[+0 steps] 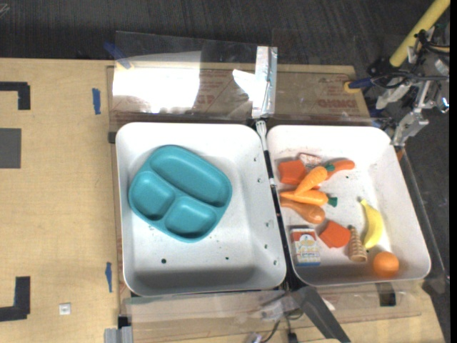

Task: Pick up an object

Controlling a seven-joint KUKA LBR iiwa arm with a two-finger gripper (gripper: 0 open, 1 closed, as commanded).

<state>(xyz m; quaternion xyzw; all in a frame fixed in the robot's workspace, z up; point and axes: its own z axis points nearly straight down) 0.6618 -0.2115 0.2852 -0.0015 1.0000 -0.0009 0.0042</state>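
Note:
The right white bin holds the small objects. An orange carrot lies across a second, longer carrot near the bin's left wall. An orange-red block sits just behind them, and a thin red-orange piece lies to its right. Toward the front are a small printed box, a red-orange block, a brown ridged cone, a yellow banana and an orange fruit.
The left white bin holds a teal divided plate. A clear plastic sheet stands behind the bins. A yellow pole and metal hardware with cables sit at the far right.

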